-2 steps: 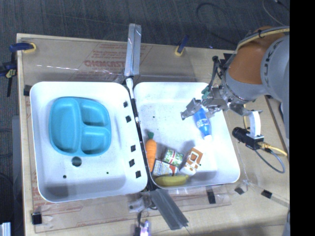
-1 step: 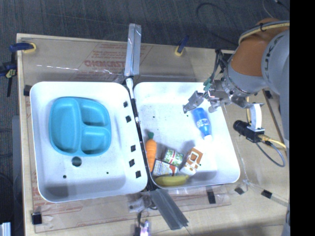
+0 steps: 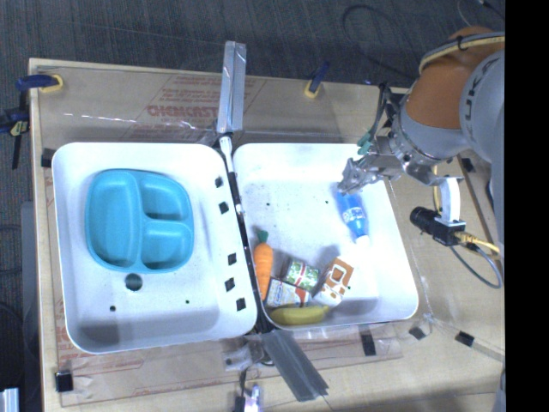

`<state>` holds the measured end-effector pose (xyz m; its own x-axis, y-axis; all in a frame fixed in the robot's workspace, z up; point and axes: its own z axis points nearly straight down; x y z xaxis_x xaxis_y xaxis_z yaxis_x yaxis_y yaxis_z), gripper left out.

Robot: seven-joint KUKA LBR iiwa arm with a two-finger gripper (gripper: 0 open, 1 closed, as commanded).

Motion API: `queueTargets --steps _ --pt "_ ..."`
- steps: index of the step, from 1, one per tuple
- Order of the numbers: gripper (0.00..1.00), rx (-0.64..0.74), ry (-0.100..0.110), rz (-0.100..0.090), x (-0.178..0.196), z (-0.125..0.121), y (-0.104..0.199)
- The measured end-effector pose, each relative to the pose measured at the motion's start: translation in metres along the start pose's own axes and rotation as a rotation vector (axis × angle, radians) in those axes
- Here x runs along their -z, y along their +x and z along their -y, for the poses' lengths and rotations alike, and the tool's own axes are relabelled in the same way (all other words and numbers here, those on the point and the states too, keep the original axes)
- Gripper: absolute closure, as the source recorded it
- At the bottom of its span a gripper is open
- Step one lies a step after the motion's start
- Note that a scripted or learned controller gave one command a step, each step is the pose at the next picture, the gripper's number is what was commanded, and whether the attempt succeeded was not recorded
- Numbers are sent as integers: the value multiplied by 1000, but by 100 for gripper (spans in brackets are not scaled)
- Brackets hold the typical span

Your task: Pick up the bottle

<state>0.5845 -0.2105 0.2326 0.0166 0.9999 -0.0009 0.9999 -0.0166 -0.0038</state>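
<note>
Dark grey carpet (image 3: 129, 11) covers the floor beyond the claw (image 3: 356, 177), with black cables (image 3: 369, 15) trailing over it. The wooden counter (image 3: 283, 110) spreads beneath the claw, with blue clamps (image 3: 39, 82) at its far edge.

Blue tray (image 3: 139, 220): left bin (image 3: 64, 256), far left of jaws.
Carrot (image 3: 263, 264), cartons (image 3: 296, 280), banana (image 3: 298, 314): right bin (image 3: 403, 273), below-left of jaws.
</note>
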Motion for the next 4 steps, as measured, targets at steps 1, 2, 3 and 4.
queueTargets --steps 1,2,3,4 --pt "0 0 0 0 0 0 0" --pt "0 125 2 -2 3 3 2" --pt "0 103 0 -1 -29 -5 2" --pt "0 114 1 -2 -20 8 1"
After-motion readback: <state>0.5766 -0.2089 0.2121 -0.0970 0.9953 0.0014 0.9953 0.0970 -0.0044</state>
